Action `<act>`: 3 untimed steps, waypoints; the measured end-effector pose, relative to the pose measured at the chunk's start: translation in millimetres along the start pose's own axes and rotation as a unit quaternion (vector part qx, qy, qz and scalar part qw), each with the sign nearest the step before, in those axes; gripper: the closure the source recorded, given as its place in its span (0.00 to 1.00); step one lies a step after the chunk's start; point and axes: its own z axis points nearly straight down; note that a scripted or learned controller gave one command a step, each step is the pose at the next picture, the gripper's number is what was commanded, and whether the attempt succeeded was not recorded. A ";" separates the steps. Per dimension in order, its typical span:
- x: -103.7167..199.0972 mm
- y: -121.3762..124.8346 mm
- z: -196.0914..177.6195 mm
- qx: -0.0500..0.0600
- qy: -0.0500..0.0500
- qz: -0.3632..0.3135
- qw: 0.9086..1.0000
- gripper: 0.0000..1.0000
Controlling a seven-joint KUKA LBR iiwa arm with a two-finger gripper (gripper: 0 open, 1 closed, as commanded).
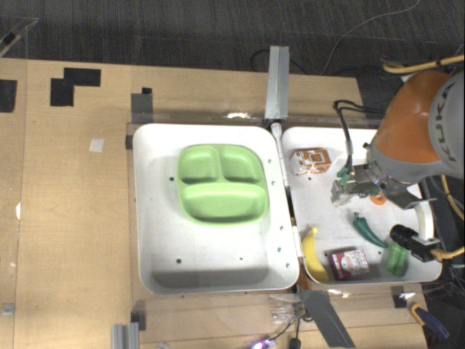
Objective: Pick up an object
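My gripper [352, 188] hangs low over the middle of the right bin [327, 217], with the arm reaching in from the right. A white and orange snack packet [312, 161] lies just to its upper left. A teal-handled tool [368, 230] lies just below the gripper. At the bin's front edge there are a yellow banana [312, 254], a dark maroon can [349, 262] on its side, and a green object [396, 259]. A small orange piece [379, 200] shows right beside the gripper. Nothing is visibly held.
The left bin [156, 217] holds a green divided plate [221, 182]. A metal rail [278, 86] stands behind the divide between the two bins. Wooden bench surface lies to the left.
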 end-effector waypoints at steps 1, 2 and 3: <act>0.1 0.0 0.1 0.000 0.000 0.000 1.000 0.00; -6.4 33.1 0.2 0.000 0.000 -0.044 0.999 0.00; -58.7 -27.2 42.3 0.001 0.000 -0.043 0.999 0.00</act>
